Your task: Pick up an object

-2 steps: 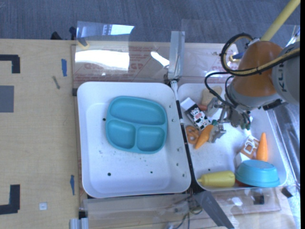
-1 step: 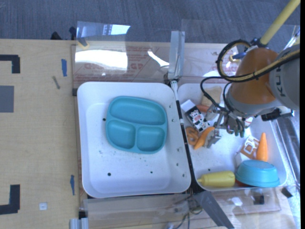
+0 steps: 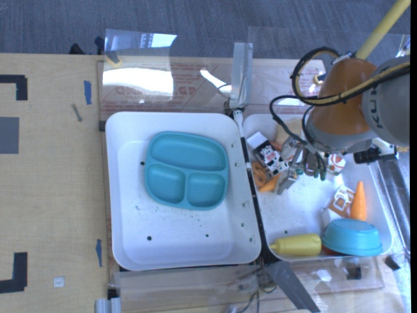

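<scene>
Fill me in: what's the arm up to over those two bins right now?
The arm's pincer is down in the right bin, among clutter near its left wall: a black-and-white box and orange pieces. Nothing is visibly held. A carrot, blue bowl and yellow item lie nearby. The left bin holds a blue divided plate.

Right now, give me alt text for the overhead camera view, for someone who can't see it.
A grey arm's gripper hangs over the cluttered right bin, which holds a blue bowl, yellow bottle and carrot. The left bin holds a blue divided plate.
</scene>
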Robot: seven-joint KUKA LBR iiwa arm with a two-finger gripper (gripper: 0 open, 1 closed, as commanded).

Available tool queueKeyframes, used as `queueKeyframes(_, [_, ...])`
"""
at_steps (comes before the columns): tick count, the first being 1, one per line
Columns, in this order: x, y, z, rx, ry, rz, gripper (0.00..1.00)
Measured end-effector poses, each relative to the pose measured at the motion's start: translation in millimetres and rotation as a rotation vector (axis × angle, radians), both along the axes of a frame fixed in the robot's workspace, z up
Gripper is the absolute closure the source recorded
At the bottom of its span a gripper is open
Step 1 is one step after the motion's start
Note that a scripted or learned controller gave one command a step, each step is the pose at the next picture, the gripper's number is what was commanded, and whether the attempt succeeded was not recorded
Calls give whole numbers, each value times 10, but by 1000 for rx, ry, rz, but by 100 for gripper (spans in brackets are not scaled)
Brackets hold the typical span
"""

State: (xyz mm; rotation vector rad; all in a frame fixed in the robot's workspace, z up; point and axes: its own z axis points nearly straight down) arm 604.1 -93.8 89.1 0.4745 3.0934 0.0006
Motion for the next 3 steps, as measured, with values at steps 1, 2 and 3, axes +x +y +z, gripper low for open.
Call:
queueKeyframes(1, [45, 22, -1, 2, 0, -121, 0])
queueKeyframes(2, [-62, -22, 0, 6, 1, -359, 0])
queueKeyframes(3, [-67, -23, 0, 7, 1, -433, 0])
